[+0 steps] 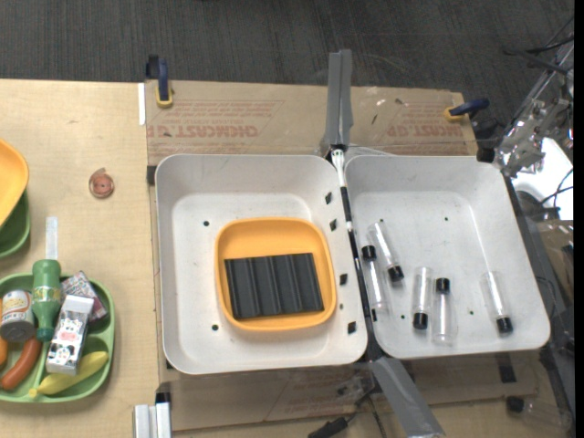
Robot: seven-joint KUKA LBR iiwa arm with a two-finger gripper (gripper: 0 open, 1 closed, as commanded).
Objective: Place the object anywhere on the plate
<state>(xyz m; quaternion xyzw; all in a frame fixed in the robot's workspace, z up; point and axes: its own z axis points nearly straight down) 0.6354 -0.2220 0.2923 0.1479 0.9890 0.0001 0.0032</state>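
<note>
A square orange plate (274, 230) sits in the middle of the left white bin (182, 199). A dark grey ridged block (274, 284) lies flat on the plate and covers most of its centre. In the right white bin (474, 190) lie several clear tubes with black caps, among them one near the dividing edge (384, 247), one in the middle (422, 297) and one at the right (494, 297).
A green tray (96, 361) with toy food and a small bottle stands on the wooden bench at the left. A yellow dish (9, 190) and a small pink piece (101, 183) lie above it. Clamps (162, 85) hold cardboard behind the bins. Cables and metal parts (529, 140) crowd the right.
</note>
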